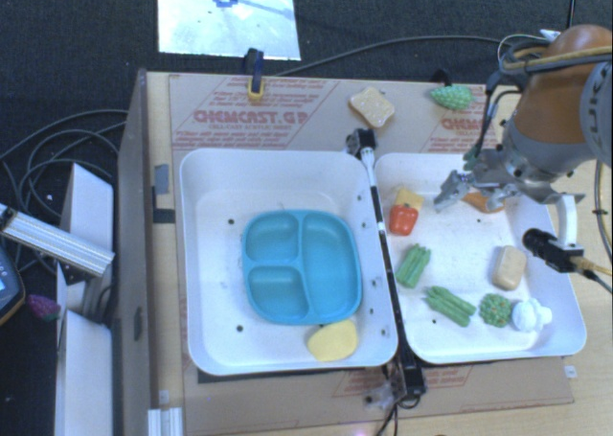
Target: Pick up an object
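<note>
Two white bins are sitting on the tabletop; your jaws are hovering open and empty in the right bin's far half, beside an orange piece.

The grey arm reaches in from the right, its orange band uppermost. Its gripper points down and leftward, jaws spread apart.
</note>
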